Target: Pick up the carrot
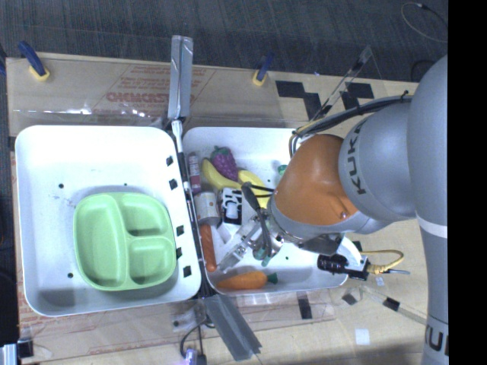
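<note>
The smooth orange carrot (242,280) with a green stem end lies lengthwise along the near wall of the right shallow white bin (199,144), pressed close to that edge. Just left of it, a slim red-orange stick-shaped item (207,247) runs along the bin's left wall. Farther back sit a yellow plastic banana (214,176) and a knobbly purple grape bunch (224,160). The metal claw (237,251) hangs just above the carrot, apart from it; its slim fingers look slightly parted and grip nothing. The left bin (38,150) holds a pale green divided tray (123,239) with open floor around it.
</note>
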`<state>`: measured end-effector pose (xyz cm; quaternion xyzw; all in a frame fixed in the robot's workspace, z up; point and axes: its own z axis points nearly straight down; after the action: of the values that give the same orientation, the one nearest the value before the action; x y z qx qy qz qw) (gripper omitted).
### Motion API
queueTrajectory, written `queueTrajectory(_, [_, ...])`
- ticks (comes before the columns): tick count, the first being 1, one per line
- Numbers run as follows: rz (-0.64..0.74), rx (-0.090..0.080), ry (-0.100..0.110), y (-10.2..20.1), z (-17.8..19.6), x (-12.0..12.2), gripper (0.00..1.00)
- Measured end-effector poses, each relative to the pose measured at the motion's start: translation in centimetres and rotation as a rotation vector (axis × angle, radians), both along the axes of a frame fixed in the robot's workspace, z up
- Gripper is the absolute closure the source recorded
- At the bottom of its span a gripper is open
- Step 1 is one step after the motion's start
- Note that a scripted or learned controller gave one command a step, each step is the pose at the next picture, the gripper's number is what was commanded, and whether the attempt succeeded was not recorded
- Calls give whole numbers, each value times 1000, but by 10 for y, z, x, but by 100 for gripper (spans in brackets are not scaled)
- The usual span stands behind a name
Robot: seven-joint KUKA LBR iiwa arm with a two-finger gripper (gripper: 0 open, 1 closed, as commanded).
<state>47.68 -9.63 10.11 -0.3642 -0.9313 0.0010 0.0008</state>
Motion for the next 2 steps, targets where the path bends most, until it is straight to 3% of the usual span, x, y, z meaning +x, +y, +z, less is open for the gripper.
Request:
queueTrajectory(1, [5,0,-1,0,10,1,100])
queueTrajectory(2, [5,0,-1,1,10,1,0])
